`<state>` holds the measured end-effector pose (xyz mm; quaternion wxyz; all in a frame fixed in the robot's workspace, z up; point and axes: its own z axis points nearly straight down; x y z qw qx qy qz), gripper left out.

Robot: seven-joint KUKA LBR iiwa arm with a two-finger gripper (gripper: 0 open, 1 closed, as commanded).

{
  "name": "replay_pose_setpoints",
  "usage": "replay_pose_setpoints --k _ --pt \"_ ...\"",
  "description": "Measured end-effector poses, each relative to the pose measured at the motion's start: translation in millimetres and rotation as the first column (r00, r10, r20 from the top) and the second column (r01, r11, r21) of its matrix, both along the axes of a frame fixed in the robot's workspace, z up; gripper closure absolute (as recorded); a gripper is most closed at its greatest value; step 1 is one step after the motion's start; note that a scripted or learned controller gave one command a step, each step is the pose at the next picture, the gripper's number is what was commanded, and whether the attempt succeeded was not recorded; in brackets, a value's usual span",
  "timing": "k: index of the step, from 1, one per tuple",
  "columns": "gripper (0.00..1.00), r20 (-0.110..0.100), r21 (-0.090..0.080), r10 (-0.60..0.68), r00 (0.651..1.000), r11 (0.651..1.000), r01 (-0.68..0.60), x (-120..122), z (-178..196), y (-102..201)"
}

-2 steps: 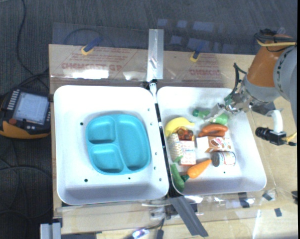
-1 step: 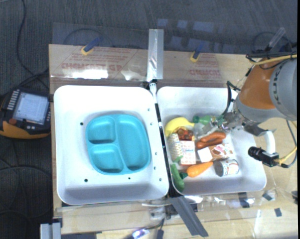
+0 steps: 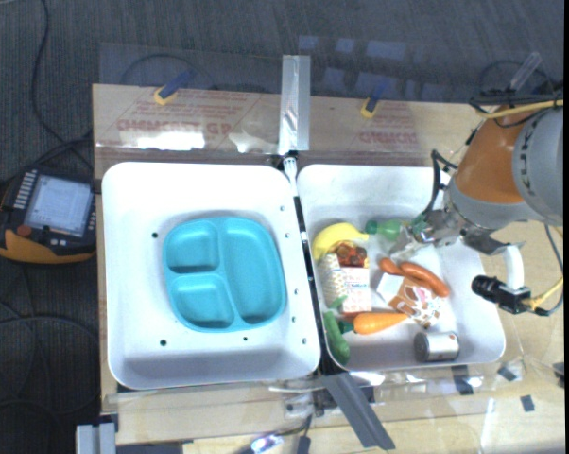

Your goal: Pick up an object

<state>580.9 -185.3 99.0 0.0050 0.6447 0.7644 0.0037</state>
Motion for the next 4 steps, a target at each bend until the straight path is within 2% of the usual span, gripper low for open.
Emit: replay_pose_setpoints --k 1,2,3,4 --pt "0.00 0.000 0.000 0.000 1.000 1.000 0.000 0 0 0" --pt "0.00 -0.004 -0.002 -0.085 0.996 0.996 0.085 61 -10 -17" --pt "0.00 -0.037 -0.019 -0.342 0.939 0.940 0.341 80 -11 30" --pt "0.00 -0.004 -0.005 -0.407 0.913 0.913 0.407 52 -10 60"
